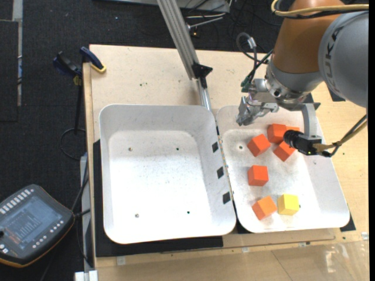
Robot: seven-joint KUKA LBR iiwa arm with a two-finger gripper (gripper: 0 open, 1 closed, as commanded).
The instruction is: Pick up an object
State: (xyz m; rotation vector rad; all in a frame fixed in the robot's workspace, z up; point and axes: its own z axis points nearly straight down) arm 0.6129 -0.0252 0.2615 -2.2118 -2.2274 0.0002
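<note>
The right bin (328, 212) held five orange cubes (258, 175) and one yellow cube (288, 204); the gripper (247, 117) hovered at eleven o'clock, grip indiscernible.

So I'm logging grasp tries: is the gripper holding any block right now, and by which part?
Nothing is held. The gripper hangs over the right bin's far left corner, apart from the orange blocks.

We look down on a pale wooden bench top (146, 78) standing on dark carpeted floor (41, 16); a grey handheld control pendant with a screen (29, 224) lies at lower left, a slanted aluminium rail (179, 37) crossing overhead.
</note>
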